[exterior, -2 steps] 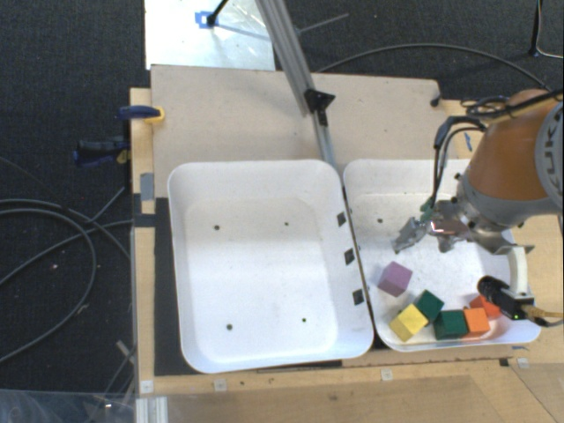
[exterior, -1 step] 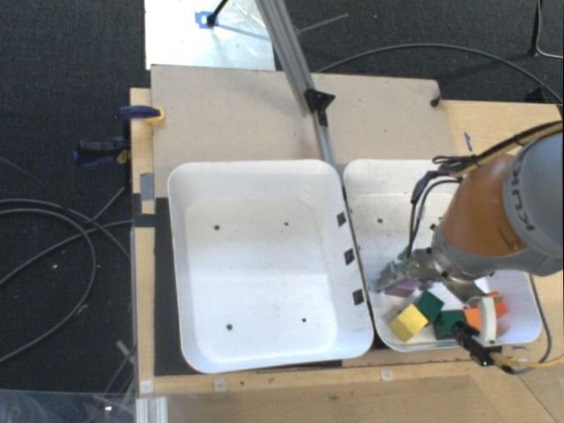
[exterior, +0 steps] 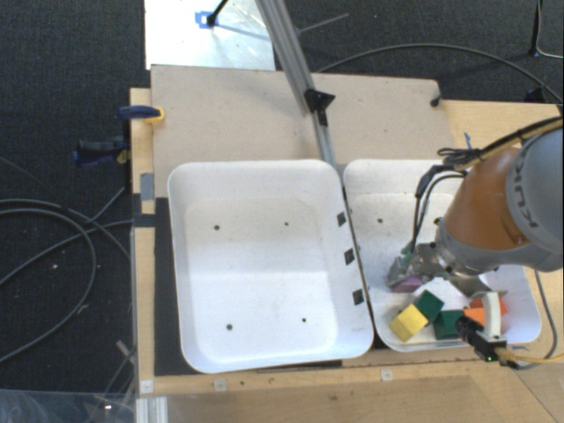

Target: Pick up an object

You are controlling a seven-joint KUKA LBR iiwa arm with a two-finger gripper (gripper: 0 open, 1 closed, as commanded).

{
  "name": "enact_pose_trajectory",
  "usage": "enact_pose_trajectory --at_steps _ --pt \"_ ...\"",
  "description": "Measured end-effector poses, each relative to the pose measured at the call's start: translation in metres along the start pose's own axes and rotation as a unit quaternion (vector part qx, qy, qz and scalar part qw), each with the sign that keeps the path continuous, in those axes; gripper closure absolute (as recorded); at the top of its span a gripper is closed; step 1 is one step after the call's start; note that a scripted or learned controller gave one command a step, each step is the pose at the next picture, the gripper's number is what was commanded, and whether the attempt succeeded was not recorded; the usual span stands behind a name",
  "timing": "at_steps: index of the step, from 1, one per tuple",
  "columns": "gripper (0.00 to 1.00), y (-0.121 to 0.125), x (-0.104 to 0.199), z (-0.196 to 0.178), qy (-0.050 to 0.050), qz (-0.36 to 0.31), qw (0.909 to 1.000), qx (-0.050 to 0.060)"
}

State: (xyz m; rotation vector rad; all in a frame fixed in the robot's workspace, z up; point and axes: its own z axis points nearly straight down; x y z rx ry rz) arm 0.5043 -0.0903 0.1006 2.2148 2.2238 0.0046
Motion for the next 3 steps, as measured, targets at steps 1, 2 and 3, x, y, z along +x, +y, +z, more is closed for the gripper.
enact_pose_trajectory --at_steps 1,2,3 --pt "1.0 0.01 0.058 -0.094 0.001 -0.004 1.0 -0.003" --pt "1.0 0.026 0.081 -0.089 0.001 -0.002 1.0 0.001" --pt "1.0 0.047 0.142 -0.089 0.001 -0.004 1.0 0.001"
